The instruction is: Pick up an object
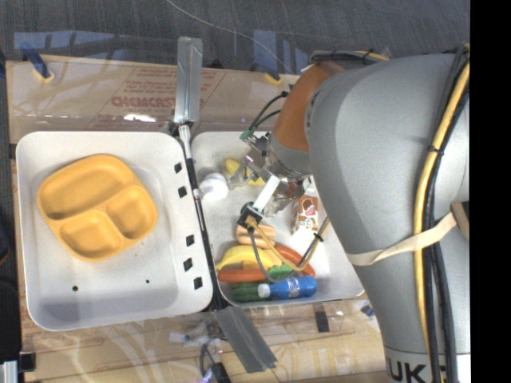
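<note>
grey arm's gripper (257,183) is low in the right white bin (339,274), just beside a small white ball (213,186). can't tell if pincer's apart or together. yellow sectioned plastic tray (96,206) sits in left bin (48,294).

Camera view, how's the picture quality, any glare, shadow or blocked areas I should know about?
Camera view: even, soft lighting; the yellow divided tray in the left bin is clear. The clear plastic sheet behind the bins shows glare streaks. The grey arm looms large, covering the right bin's right side and shading the items beneath. The gripper area is cluttered and slightly soft.

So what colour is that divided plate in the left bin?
Yellow-orange: the divided plate, seen plainly in the camera view.
</note>
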Robot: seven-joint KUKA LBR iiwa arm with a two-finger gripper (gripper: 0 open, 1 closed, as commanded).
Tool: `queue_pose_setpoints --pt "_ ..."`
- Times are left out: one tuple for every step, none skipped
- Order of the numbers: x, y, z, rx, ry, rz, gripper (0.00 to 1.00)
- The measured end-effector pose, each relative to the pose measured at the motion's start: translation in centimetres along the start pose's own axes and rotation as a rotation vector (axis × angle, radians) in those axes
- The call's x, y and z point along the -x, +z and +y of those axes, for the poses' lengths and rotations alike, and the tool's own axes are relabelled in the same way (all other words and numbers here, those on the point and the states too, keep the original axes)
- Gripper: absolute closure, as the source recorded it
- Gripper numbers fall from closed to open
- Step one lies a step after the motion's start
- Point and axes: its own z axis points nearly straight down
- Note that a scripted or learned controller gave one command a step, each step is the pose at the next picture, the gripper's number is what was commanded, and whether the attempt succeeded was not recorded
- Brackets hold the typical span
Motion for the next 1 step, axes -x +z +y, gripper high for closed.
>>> queue_pose_setpoints --pt "8.86 0.87 -1.82 0.001 0.059 0.000 0.00"
